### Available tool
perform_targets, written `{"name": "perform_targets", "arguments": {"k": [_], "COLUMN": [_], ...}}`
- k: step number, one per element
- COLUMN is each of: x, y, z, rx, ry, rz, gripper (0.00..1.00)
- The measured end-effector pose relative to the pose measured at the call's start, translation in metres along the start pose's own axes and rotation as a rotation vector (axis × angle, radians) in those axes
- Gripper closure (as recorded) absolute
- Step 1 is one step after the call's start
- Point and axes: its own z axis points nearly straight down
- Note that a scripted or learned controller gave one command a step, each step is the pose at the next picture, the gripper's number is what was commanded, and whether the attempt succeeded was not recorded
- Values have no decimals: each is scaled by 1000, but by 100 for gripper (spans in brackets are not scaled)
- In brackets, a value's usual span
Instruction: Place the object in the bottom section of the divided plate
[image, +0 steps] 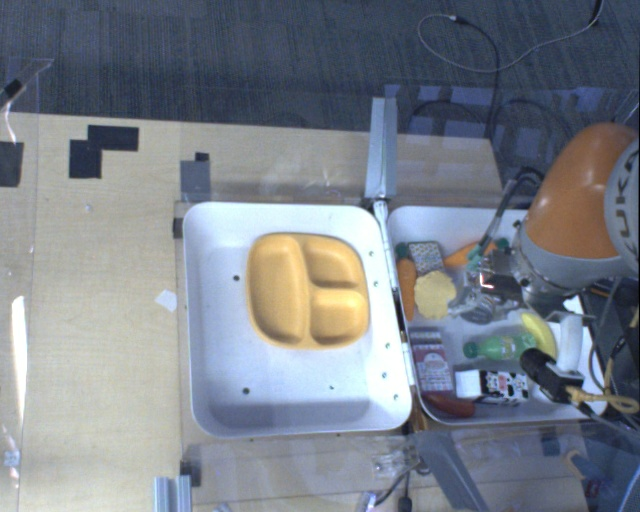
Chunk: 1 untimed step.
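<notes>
A yellow divided plate (305, 289) lies in the left white bin (230, 390), with one long section on its left and two smaller ones on its right. My gripper (478, 297) hangs low over the right bin (440, 225), just right of a round yellow object (434, 294) and above a green bottle (497, 347). Nothing shows between its fingers. The arm's orange band (578, 200) rises behind it.
The right bin is crowded: an orange carrot (406, 283), a grey speckled block (426, 257), a yellow banana (540, 330), a red-and-white packet (431, 364), a small white box (468, 383) and a black-and-white carton (505, 384). Cables trail at the right.
</notes>
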Motion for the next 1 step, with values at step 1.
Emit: {"name": "perform_targets", "arguments": {"k": [1], "x": [65], "y": [24], "z": [24], "rx": [3], "ry": [0], "rz": [-21], "gripper": [100]}}
